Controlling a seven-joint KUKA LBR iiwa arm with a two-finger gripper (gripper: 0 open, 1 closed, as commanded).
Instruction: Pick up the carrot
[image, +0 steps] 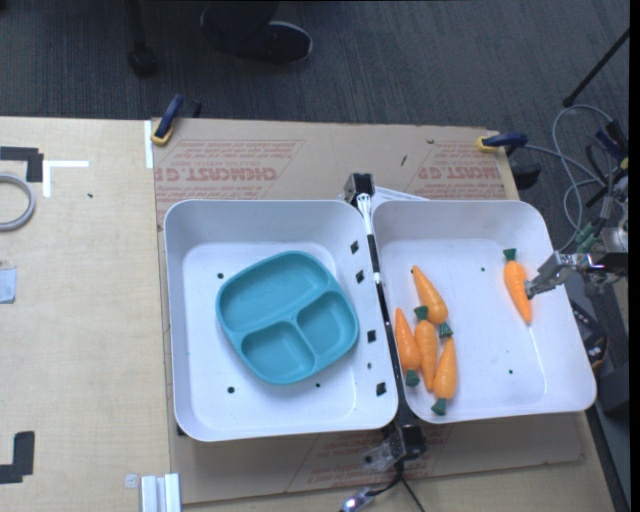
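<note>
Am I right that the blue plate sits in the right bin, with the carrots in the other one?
Not quite. The camera view shows the blue plate in the left bin. The carrots are in the other one, the right bin: four clustered near the divider and one carrot apart, beside the gripper.

Tabletop (70, 330): light wood, black tape marks near its left edge. A brown cardboard sheet (330, 165) with red print lies on it, held by blue-and-yellow clamps (168, 117) at the far corners. Floor (420, 50): dark grey carpet beyond the far edge. Loose grey cables (585, 165) hang at the right. Lighting even, soft shadows.
</note>
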